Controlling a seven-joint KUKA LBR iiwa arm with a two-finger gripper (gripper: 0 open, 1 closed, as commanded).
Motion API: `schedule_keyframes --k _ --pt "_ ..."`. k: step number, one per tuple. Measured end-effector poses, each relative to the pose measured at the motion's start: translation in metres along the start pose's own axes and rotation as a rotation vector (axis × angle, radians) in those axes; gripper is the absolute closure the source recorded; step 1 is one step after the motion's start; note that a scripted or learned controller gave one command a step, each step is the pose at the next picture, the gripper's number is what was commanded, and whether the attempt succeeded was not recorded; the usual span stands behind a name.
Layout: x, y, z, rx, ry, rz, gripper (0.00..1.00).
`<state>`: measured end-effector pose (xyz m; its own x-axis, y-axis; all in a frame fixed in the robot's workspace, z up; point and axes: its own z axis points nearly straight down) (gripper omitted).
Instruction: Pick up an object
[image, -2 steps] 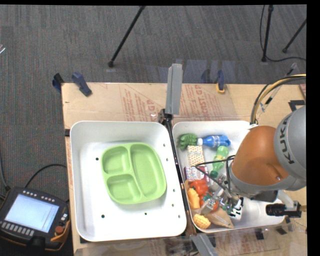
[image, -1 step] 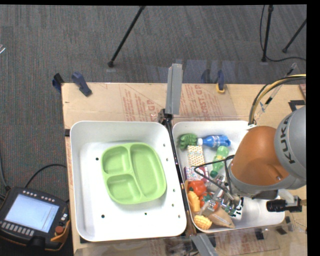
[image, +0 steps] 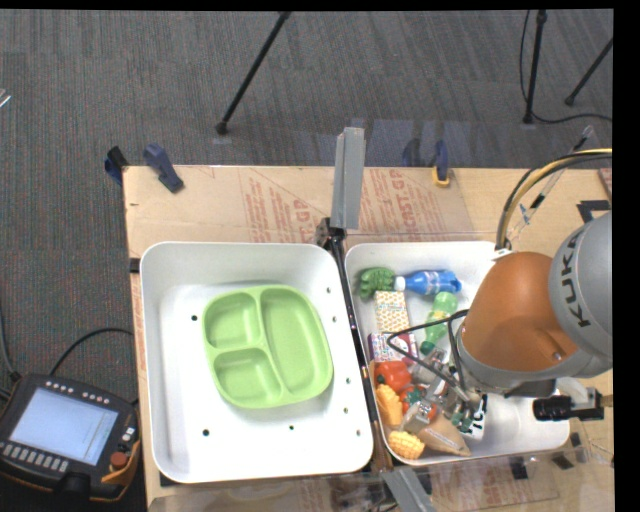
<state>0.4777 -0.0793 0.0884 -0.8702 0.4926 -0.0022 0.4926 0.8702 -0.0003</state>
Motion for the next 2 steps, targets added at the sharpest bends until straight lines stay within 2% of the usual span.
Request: schedule_keyframes --k 2 --pt "-0.0005 -0.0003 -0.0003 -0.001 -0.001 -0.099 0.0"
